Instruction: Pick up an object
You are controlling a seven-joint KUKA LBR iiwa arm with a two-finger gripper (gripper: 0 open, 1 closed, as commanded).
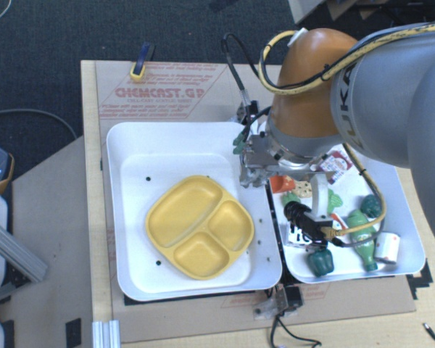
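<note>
Overhead slanted view of the surface [167, 85], which is carrying two shallow white bins side by side. The left bin [123, 158] is holding a yellow divided tray [199, 227] with three compartments, lying flat near the middle of the bin. The right bin [409, 245] is holding a cluster of small objects: a dark green pepper-shaped toy [321, 261] near the front edge, a green bottle-shaped toy [364, 243] lying beside it, a teal round object [370, 206] further back, a white cup-like object [387, 247] near the right front corner, and a red-and-white packet [336, 164] toward the rear. The grey arm [391, 93], with its orange band [312, 85], is reaching in from the right and hanging over the rear left part of the right bin, close to the wall between the two bins. The gripper [257, 167] is pointing downward beneath the wrist; whether it is open or closed cannot be told, being hidden by the wrist housing. Black and yellow cables [333, 227] are trailing over the objects.
</note>
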